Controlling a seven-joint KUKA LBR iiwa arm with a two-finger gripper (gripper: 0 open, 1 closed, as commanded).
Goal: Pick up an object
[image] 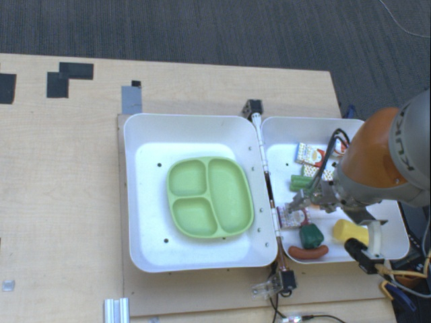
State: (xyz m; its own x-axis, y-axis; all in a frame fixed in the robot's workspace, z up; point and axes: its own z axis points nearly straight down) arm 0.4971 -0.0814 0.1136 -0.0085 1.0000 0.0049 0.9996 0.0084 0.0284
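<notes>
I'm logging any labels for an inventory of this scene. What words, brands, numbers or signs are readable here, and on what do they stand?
None can be read.
Small carton in the right bin: orange and white printing, too blurred to read.
Packet under the gripper: print marks, too small to read.
Green divided plate in the left bin: no text seen.
</notes>
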